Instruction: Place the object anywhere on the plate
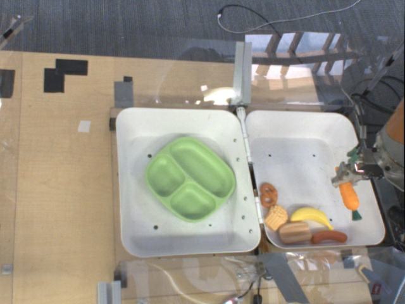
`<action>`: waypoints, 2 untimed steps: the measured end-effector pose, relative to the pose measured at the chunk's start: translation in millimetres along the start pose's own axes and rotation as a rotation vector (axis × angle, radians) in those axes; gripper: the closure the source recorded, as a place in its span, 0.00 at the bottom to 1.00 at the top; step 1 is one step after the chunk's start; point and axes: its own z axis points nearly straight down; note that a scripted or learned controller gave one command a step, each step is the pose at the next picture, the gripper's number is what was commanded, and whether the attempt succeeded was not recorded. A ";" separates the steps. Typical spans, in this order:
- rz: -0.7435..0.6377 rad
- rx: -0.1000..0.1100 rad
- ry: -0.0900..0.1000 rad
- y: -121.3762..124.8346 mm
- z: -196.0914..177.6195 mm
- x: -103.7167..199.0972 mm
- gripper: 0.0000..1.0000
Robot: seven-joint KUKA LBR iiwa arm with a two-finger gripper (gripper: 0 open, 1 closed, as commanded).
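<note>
On a wooden bench [57, 170], 2 white bins [190, 242], grey carpet [126, 11] behind

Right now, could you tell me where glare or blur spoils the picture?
Camera view: a bright glare patch sits at the left bin's far rim; reflections streak the clear wall behind the right bin; the gripper over the carrot looks soft; the plate is evenly lit.
</note>
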 end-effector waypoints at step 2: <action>-0.170 0.002 0.002 14.1 28.5 139.9 1.00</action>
